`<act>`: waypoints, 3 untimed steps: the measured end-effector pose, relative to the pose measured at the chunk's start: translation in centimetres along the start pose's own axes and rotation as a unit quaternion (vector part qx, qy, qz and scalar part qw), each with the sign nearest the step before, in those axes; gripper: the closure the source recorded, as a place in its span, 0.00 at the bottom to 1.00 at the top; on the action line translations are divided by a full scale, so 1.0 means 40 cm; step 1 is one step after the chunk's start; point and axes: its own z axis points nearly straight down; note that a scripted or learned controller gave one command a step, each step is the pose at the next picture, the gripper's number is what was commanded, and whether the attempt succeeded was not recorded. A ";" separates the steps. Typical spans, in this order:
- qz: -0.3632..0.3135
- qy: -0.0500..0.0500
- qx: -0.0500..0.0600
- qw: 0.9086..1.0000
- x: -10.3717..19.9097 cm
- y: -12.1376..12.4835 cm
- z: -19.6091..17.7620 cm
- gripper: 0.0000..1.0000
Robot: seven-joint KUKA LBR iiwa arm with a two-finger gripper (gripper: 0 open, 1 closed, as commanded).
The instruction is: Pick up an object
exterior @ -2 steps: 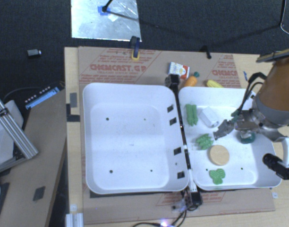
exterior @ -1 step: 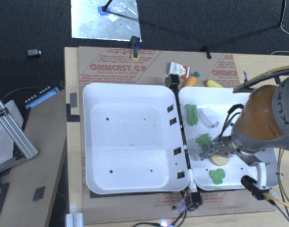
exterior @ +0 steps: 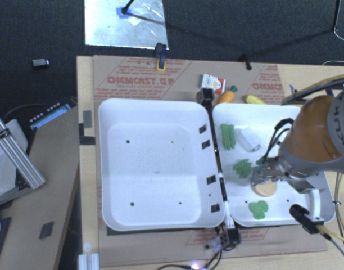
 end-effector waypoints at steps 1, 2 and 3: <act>-0.006 0.000 -0.011 1.000 0.142 0.241 -0.453 1.00; -0.007 0.002 0.005 1.000 0.474 0.212 -0.166 1.00; 0.000 0.000 0.002 1.000 0.450 0.216 -0.180 0.00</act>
